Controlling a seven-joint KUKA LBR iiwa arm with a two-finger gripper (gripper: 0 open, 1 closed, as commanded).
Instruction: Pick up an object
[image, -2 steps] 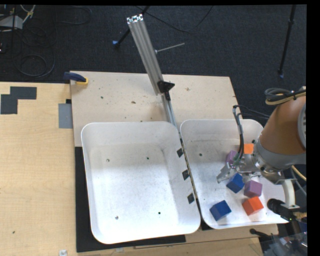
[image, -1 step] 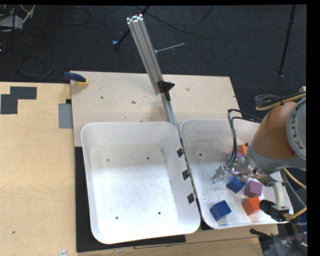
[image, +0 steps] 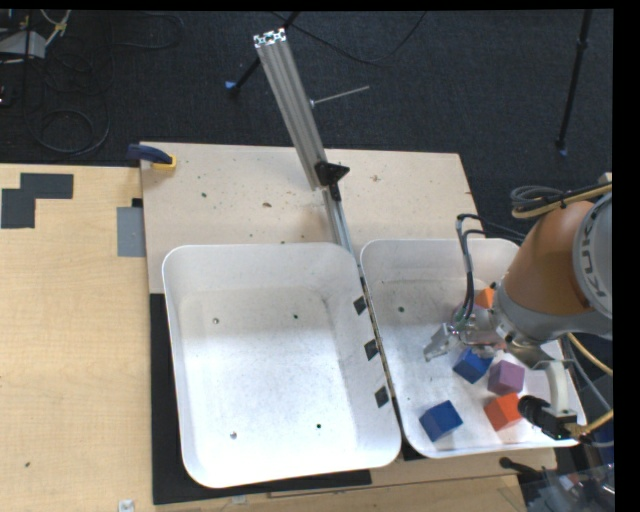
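Four blocks lie in the right bin (image: 420, 290); the pincer (image: 445, 343) hovers at ten o'clock of them, grip state unreadable.

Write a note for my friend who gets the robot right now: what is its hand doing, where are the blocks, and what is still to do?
Gripper: low in the right bin, beside the blocks. Whether its fingers are open or shut cannot be made out, and no block is seen between them.
Blocks, all in the right bin: a blue block just right of the gripper, a purple block next to it, a red block nearer the front, another blue block at the front, apart from the rest.
Left bin: nothing to pick there.
Done: arm has reached the pile.
Left: grip one block and lift it.
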